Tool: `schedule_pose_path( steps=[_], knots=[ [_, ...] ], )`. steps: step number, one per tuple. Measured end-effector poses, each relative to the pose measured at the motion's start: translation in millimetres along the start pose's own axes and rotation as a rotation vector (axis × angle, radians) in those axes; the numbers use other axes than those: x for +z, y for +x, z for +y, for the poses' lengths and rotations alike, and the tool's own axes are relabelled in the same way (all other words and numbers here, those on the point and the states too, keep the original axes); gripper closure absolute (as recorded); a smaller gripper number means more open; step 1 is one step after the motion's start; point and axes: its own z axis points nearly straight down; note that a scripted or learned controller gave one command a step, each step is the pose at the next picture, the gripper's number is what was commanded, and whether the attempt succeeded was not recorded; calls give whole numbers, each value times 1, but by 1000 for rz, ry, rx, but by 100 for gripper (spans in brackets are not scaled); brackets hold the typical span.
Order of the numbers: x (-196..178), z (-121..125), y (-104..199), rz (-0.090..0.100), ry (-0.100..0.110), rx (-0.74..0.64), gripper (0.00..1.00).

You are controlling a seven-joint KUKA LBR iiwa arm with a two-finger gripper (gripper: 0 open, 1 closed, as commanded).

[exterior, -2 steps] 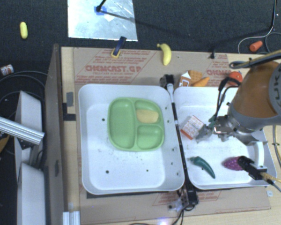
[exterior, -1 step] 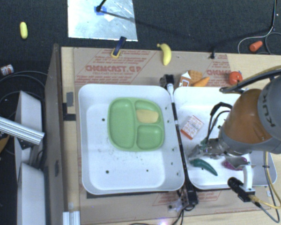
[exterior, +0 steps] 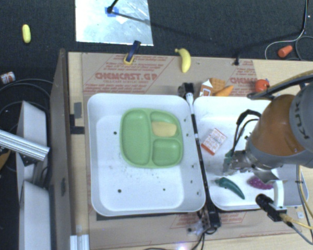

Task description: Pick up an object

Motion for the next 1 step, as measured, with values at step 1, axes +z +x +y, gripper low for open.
schedule_pose_path(
  steps=[1],
  knots=[
    [-94,64,69,-1,-9,-11,100]
  ],
)
